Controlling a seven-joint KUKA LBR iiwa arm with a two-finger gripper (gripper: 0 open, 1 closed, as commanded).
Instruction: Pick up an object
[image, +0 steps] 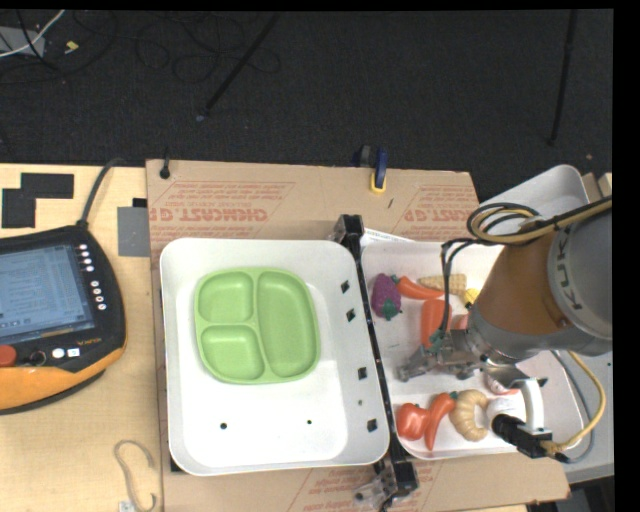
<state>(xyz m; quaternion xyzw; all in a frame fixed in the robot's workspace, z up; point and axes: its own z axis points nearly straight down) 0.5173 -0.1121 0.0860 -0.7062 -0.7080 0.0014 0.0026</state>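
Reaching in from 3 o'clock, the grey arm's 2-finger gripper (420, 365) hangs low over the right-hand shallow white bin (520, 452); I cannot tell its state. Likely targets: a long orange plastic carrot (432, 316) at 12 o'clock, a red plastic pepper (412, 420) at 6. Best to centre over 1 piece, clear of neighbours, before closing.
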